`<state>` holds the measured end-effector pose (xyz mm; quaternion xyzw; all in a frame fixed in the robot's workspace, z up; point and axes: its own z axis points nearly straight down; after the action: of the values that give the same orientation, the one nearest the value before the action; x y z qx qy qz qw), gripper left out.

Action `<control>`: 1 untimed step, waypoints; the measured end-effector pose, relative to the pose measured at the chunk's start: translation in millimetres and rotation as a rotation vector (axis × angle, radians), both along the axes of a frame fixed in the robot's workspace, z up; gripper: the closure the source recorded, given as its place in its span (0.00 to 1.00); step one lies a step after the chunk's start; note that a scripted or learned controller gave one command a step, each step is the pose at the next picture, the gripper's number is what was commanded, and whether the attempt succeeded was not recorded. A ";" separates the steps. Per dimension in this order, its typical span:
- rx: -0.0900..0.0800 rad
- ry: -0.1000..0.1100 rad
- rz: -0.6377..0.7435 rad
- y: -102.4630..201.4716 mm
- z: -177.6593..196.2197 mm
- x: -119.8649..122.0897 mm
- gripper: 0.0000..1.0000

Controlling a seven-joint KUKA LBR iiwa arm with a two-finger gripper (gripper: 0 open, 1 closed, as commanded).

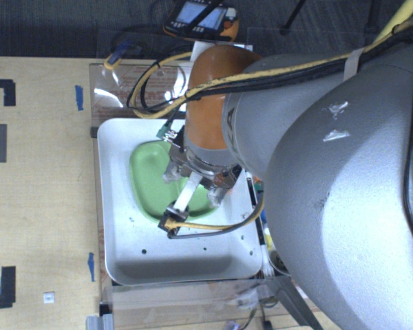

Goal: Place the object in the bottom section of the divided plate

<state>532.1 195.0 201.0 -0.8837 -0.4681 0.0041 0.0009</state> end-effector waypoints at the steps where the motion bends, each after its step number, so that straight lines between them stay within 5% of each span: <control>1: 0.002 -0.007 0.129 22.8 53.1 80.7 0.00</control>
<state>612.8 217.8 254.1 -0.8518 -0.5239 0.0003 0.0000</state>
